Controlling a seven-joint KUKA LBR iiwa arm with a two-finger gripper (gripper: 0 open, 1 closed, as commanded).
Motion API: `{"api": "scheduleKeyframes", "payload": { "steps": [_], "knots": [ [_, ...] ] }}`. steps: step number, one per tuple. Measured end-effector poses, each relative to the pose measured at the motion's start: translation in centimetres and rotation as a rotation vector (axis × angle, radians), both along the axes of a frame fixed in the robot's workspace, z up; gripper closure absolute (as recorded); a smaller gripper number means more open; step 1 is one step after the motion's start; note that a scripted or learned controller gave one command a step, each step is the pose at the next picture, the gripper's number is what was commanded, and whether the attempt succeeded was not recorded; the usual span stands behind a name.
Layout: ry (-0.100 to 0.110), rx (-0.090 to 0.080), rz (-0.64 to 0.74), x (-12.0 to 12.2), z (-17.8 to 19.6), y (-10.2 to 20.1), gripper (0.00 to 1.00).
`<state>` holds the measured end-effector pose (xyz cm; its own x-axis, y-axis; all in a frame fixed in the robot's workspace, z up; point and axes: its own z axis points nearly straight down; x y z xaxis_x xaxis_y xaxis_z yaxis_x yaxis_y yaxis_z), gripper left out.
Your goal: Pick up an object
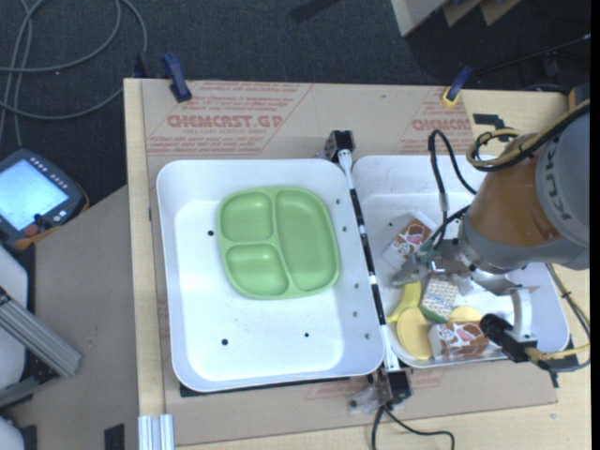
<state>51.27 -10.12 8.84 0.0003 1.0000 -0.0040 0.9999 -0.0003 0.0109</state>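
My gripper hangs low in the right bin, fingers pointing toward the divider, and I cannot tell whether they are apart or together. Just under and in front of it lies a small patterned packet, a yellow banana-shaped piece touching its side. Another printed packet sits just beyond my fingertips. Across the divider, well away, rests the green sectioned plate in the left bin.

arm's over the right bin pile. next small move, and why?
Probably a short straight descent. The gripper sits low in the right bin, right over the cluster of small packets and the yellow pieces, and nothing visibly sits in it. The green divided plate lies apart in the left bin.
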Motion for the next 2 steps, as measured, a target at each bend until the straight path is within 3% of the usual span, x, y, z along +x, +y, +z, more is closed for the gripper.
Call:
{"api": "scheduleKeyframes", "payload": {
  "steps": [1, 2],
  "knots": [
    [-0.006, -0.002, -0.001, 0.1, 1.1, 0.0, 1.00],
    [0.009, 0.005, 0.002, 6.5, 9.7, 6.2, 1.00]
  ]
}}
